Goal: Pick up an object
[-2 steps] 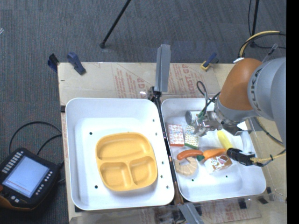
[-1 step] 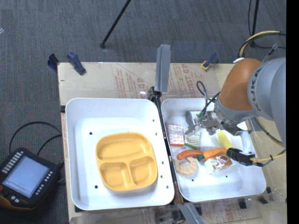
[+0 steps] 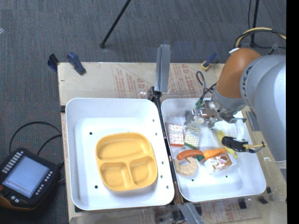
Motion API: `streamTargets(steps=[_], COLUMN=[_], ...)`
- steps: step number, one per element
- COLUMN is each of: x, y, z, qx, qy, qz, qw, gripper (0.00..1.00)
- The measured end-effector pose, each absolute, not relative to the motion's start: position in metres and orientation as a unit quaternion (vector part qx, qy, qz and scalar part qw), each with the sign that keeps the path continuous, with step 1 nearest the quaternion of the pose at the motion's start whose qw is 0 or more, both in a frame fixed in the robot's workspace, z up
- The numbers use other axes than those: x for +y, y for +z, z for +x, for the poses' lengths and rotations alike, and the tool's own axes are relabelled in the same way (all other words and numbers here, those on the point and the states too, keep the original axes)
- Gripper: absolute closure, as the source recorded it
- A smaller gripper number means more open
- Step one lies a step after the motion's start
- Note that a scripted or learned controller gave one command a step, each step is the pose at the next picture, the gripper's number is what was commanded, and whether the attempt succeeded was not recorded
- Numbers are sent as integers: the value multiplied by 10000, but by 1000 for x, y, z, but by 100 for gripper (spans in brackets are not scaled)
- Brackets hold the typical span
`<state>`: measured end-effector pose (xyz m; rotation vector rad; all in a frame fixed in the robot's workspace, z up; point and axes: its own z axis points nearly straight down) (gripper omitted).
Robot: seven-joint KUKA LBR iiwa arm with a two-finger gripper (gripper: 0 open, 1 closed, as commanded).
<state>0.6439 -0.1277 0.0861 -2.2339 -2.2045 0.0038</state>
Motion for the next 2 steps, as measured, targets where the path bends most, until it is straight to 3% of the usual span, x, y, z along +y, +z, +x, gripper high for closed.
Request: streamTargets(steps=[1,2], x=[-127,-127], y=[94,94], z=[643,643], qx=[-7038,-7041], qy=[38,38], qz=[-7103,-7101], qw=[44,44], gripper=[100,0])
